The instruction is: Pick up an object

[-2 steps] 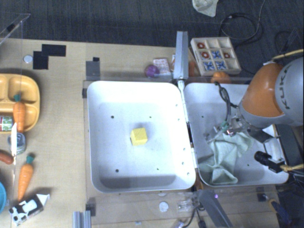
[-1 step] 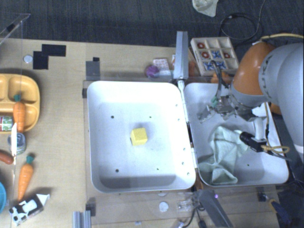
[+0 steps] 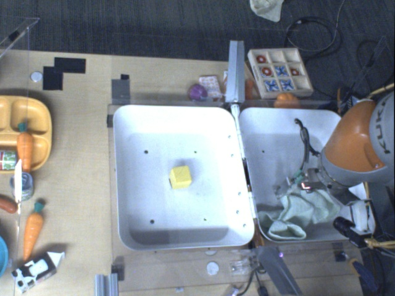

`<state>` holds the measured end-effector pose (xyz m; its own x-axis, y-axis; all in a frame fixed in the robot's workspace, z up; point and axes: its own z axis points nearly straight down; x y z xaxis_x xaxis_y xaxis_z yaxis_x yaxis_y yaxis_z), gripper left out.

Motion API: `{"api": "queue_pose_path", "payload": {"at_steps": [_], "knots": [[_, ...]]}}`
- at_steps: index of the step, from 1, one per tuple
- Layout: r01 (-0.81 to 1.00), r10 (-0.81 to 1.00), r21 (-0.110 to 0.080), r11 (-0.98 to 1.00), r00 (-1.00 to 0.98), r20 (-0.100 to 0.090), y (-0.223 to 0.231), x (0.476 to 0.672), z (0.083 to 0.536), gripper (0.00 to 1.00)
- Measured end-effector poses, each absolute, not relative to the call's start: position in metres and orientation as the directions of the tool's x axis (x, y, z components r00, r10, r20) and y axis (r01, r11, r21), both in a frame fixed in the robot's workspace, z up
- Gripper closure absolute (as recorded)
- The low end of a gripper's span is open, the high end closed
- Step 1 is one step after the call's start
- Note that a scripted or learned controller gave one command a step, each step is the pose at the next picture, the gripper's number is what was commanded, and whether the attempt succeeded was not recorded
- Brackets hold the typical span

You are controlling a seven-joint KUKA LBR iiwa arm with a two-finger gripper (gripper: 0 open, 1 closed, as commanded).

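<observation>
Crumpled green cloth (image 3: 296, 213) lies in the right bin's (image 3: 271, 134) near corner, long axis running left to right, just under the claw (image 3: 303, 182); whether the claw grips it, I cannot tell. Yellow block (image 3: 181, 177) sits mid left bin (image 3: 142, 134).

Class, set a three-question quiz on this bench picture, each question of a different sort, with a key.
1. True or false: the yellow block lies in the left bin.
2. Which bin holds the pale green cloth: A left, B right?
3. Fill in: the gripper sits just above the ____.

Key: 1 true. 2 B, the right bin. 3 cloth.
</observation>
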<state>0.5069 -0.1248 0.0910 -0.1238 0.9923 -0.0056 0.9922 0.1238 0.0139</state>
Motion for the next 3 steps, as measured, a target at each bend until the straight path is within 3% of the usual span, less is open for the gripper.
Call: {"api": "queue_pose_path", "payload": {"at_steps": [1,2,3], "knots": [[0.998,0.998,0.013,0.059,-0.059,-0.001,-0.09,0.617,0.089,0.0],[0.996,0.996,0.008,0.084,-0.084,-0.002,-0.12,0.549,0.15,0.0],[0.984,0.984,0.016,0.178,-0.178,-0.005,-0.132,0.53,0.091,0.0]]}}
